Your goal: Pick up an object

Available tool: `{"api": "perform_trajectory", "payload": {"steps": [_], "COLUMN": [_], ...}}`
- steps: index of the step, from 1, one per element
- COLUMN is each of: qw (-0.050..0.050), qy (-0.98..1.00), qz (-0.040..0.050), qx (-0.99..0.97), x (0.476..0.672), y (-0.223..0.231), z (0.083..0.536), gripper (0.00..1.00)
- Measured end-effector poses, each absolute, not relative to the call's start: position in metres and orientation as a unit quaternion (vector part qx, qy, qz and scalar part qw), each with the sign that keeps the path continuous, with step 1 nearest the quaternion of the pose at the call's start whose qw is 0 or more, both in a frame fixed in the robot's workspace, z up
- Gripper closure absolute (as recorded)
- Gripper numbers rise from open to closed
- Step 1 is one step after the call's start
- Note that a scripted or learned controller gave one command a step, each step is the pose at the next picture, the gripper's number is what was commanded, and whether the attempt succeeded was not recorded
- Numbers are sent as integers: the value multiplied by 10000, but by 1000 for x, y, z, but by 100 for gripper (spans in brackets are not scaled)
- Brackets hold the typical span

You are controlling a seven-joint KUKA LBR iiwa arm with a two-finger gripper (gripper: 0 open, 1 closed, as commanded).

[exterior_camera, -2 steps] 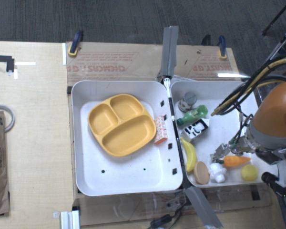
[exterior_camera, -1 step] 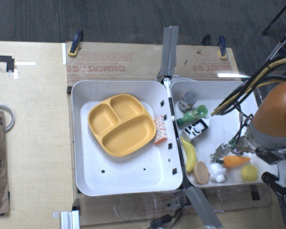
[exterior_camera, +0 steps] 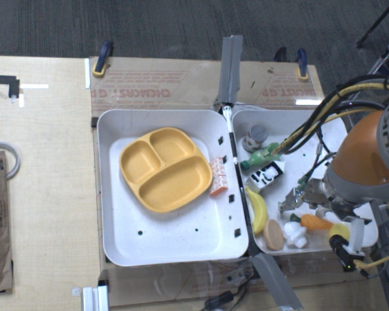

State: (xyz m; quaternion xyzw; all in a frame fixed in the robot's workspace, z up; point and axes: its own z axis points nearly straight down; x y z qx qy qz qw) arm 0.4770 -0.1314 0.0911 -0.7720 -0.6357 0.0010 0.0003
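Over on the left, one white bin (exterior_camera: 113, 193) holds a single yellow divided plate (exterior_camera: 165, 168) plus one small orange packet (exterior_camera: 218, 176). Right bin (exterior_camera: 272, 113) is cluttered: one banana (exterior_camera: 257, 210), green toy (exterior_camera: 262, 155), orange carrot (exterior_camera: 316, 223), crowded under the arm (exterior_camera: 366, 157). Can't tell the gripper (exterior_camera: 297, 201) state.
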Motion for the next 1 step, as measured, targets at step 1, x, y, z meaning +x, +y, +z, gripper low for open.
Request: {"api": "perform_trajectory", "payload": {"steps": [1], "qw": [-5], "qy": [-7431], "qz": [6], "qx": [-6692], "x": [477], "y": [-175], "z": [92], "gripper": [0]}}
